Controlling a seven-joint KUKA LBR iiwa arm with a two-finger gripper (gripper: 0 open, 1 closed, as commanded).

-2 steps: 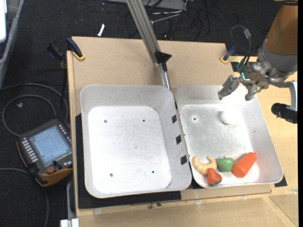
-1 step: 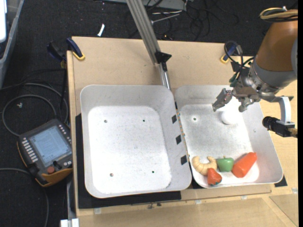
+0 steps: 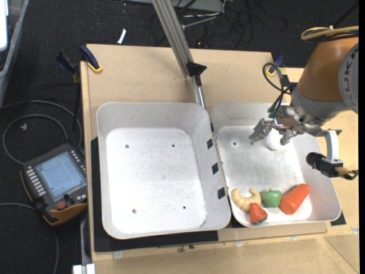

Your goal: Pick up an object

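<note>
We see the arm reaching in from the right over the right bin. The gripper sits low in that bin's upper middle, fingers spread around a white ball; ball looks caught between them, touching or just off the bin floor, we cannot tell which. Along the right bin's near edge: a cream curved piece, a green pepper, a small red piece, and an orange carrot, all clustered. The left bin is beside it on the table.
</note>
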